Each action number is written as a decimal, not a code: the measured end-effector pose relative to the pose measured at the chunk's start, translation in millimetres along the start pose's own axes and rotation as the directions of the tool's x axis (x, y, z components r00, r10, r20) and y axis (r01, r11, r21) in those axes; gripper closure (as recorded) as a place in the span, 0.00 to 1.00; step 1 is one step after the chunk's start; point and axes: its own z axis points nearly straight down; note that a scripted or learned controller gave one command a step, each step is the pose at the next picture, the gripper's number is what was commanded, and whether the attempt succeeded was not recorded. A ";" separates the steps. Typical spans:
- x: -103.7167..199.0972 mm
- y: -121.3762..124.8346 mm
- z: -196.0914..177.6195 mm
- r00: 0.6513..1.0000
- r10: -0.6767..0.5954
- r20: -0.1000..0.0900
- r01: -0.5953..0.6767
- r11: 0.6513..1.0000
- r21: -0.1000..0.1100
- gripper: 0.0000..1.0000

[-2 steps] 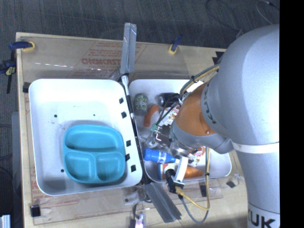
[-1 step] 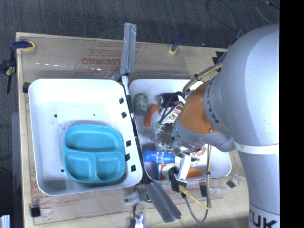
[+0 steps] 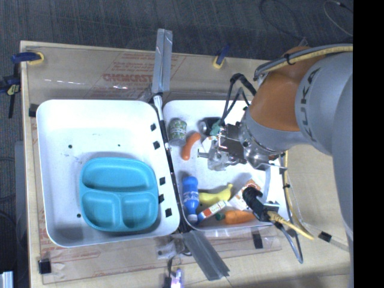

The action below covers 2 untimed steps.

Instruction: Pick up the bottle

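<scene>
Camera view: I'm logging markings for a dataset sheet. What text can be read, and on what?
"KUKA", partly cut off, on the grey arm.
Red print on the bench board behind the bins: too faint to read.
Blue bottle label: too small to read.

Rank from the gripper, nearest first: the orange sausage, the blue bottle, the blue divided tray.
Measured from the gripper:
1. Orange sausage-shaped toy, just to its left in the right bin.
2. Blue plastic bottle, lower left, against the divider.
3. Light blue divided tray, in the left bin.

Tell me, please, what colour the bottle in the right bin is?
Blue, with a white band; the small plastic bottle shows in the camera view.
</scene>
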 end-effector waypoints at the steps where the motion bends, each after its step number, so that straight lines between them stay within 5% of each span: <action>1: -0.1 -0.2 0.5 1.000 0.001 0.000 -0.001 1.000 0.002 0.00; 2: 44.9 -2.5 85.8 0.954 -0.300 0.000 0.300 0.954 0.006 0.00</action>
